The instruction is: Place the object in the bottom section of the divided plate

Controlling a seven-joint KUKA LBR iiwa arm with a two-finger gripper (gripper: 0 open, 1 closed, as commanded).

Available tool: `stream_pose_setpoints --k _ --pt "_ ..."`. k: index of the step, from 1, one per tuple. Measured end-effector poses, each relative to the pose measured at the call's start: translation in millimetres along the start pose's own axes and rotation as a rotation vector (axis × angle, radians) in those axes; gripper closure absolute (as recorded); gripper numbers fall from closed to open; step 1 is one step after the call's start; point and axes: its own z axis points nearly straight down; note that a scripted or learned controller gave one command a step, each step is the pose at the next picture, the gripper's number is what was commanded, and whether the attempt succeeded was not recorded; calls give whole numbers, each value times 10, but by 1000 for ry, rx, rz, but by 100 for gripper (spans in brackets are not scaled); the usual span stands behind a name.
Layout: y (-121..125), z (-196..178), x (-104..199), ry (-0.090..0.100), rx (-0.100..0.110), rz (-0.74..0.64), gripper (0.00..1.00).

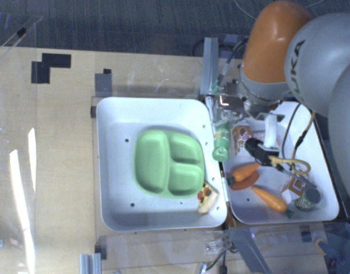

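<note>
Arm bends over the right bin (329,210); hand (221,131) at its 10 o'clock rim, grip state indiscernible. Green divided plate (168,162) occupies left bin (115,170); carrots (269,198) right.

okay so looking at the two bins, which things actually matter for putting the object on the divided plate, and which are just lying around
Part of the job:
- green divided plate, left bin
- gripper, above the bins' shared edge
- green bottle right at the gripper, possibly the object

Lying about:
- two carrots, right bin
- small toy by the plate's corner
</note>
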Motion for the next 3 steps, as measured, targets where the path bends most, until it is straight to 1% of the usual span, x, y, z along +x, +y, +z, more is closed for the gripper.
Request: stream_pose_setpoints --k 1,2,3 --pt "-562 138 654 -1 4 208 100" --pt "-433 212 1001 -1 3 223 100" --pt "118 220 1478 -1 2 267 100"
